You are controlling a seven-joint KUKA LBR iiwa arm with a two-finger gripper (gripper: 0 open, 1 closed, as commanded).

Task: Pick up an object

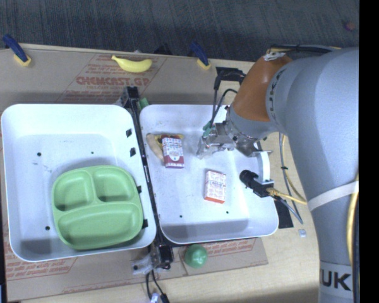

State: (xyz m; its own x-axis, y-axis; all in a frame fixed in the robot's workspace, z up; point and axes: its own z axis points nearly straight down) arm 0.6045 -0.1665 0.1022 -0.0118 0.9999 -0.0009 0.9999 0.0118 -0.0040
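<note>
In the right bin (177,232) lie a small red-and-white packet (172,151) toward the left and an orange-and-white carton (215,186) near the middle. A yellowish item (154,143) peeks out beside the red packet. My gripper (210,145) hangs over the right bin's upper middle, above and slightly to the right of the orange carton and to the right of the red packet. Nothing shows between its fingers.
The left bin (25,125) holds a green divided plate (98,205). A yellow banana (132,62) lies on the cardboard behind the bins, and a green ball (195,255) sits in front of the right bin. Blue clamps (17,49) hold the cardboard's far edge.
</note>
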